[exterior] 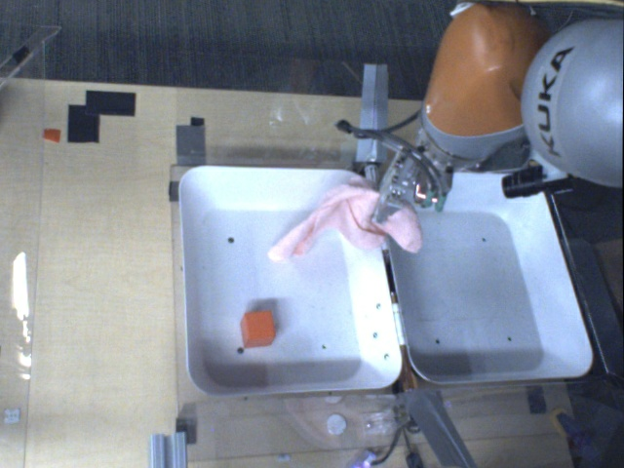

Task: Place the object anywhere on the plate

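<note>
The arm (517,76) reaches in over the right bin (497,291). In the left bin (283,281) a pink cloth (336,220) drapes across the shared edge — the gripper (398,203) seems to pinch its right end, lifted. An orange block (258,329) sits near the front.

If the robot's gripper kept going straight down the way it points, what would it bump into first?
Probably the pink cloth. The gripper points down right at the cloth's bunched end, over the seam between the two bins. Depth is hard to judge.

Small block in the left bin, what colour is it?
Orange; the block sits on the white floor of the left bin, clearest in the camera view.
</note>
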Robot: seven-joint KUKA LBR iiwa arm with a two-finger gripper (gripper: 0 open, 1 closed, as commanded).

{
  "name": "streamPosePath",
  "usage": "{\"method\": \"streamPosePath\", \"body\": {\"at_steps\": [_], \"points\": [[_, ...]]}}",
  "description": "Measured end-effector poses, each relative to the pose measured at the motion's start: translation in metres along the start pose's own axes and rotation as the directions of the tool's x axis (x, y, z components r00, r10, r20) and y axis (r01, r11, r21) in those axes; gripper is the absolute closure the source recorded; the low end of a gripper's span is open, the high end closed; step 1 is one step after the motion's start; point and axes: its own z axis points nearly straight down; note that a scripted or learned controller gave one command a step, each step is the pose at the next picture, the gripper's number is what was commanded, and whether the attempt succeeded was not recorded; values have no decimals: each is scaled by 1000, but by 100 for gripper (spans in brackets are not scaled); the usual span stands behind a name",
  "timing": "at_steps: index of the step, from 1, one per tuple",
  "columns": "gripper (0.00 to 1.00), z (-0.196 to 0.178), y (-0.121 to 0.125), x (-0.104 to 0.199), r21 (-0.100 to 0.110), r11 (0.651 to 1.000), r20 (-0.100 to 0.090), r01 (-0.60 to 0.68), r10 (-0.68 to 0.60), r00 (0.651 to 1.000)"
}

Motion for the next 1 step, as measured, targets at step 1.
{"method": "streamPosePath", "body": {"at_steps": [1], "points": [[100, 2, 40, 38, -2, 949, 0, 316, -316, 949]]}}
